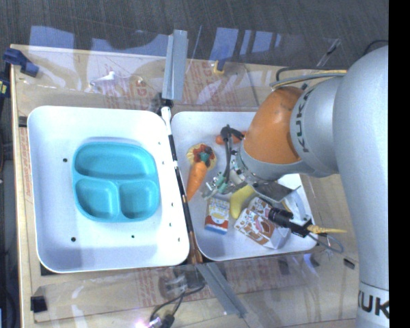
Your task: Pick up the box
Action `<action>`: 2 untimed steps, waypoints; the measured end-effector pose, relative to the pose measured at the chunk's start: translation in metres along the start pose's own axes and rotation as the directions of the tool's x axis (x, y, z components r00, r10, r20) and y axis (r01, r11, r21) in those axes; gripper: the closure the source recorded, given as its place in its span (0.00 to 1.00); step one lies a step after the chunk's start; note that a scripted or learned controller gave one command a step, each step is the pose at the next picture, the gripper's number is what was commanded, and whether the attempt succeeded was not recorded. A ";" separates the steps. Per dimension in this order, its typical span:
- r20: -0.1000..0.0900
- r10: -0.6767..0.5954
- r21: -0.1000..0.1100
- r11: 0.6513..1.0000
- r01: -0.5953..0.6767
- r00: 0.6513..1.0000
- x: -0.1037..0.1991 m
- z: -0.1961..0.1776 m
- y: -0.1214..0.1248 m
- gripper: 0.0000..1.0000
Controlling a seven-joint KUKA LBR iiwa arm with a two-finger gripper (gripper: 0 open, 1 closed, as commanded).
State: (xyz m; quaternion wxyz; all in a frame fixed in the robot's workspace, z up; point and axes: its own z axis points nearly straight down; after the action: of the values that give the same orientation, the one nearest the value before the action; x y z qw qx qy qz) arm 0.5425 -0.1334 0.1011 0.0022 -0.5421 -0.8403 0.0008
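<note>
Box [217,214]: the small carton with a red and blue printed face lies in the right bin [191,125], close to that bin's near edge and somewhat toward its left wall. Just to its right lies a banana [240,198], and past that a larger flat packet with brown and white print [257,225] near the near right corner. A carrot [195,178] lies along the left wall, with a small orange and dark toy [203,154] above it toward the middle of that wall. The left bin [48,183] carries a blue divided tray [116,181] at its centre.

From the fixed overhead camera, the arm's orange wrist [277,132] covers the middle of the right bin, and the gripper [227,178] sits beneath it among cables, just above the box and the banana. I cannot tell whether it is apart or together; the wrist and wiring hide it, and nothing can be seen clamped in it.

The likely trouble is crowding. The box touches or nearly touches the banana, so a descent slightly to the right could close on the fruit instead, or pinch both and let the box slip. The box also lies flat, giving little height to grab, so a closing grip may skid over its top. The flat packet could be mistaken for the target.
</note>
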 end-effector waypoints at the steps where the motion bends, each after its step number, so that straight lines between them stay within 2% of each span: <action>1: 0.000 0.000 0.000 1.000 0.000 1.000 0.000 0.000 0.000 0.00; 2: 0.006 -0.013 -0.001 1.000 0.013 1.000 0.021 0.010 -0.037 0.00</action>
State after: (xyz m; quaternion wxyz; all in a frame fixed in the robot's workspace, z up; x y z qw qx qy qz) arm 0.5002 -0.1291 0.0917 -0.0004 -0.5365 -0.8439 0.0021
